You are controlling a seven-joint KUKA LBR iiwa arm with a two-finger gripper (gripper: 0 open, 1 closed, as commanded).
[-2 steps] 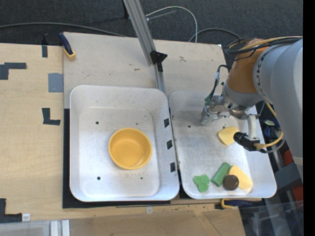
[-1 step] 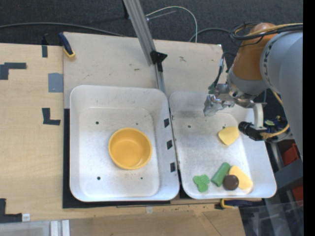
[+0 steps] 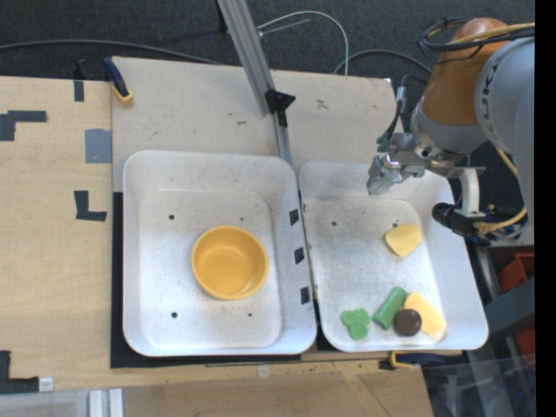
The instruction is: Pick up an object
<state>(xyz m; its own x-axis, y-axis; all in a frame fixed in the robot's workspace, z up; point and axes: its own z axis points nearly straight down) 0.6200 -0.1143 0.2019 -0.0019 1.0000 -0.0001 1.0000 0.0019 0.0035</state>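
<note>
My gripper [image 3: 380, 183] hangs over the far edge of the right bin [image 3: 347, 241], with nothing seen in it. A pale yellow wedge [image 3: 404, 239] lies a little below and to the right of it. In the bin's near right corner sit a green cylinder [image 3: 389, 307], a green leafy piece [image 3: 355, 322], a brown round piece [image 3: 407, 322] and a yellow piece [image 3: 426, 314], packed close together. The left bin [image 3: 156, 198] holds a yellow bowl [image 3: 229, 261] near its middle.
A grey metal pole [image 3: 252, 50] slants from the top down to the divide between the bins. Cables loop behind the right bin. A blue-and-yellow clamp [image 3: 118, 80] sits at the board's far left corner.
</note>
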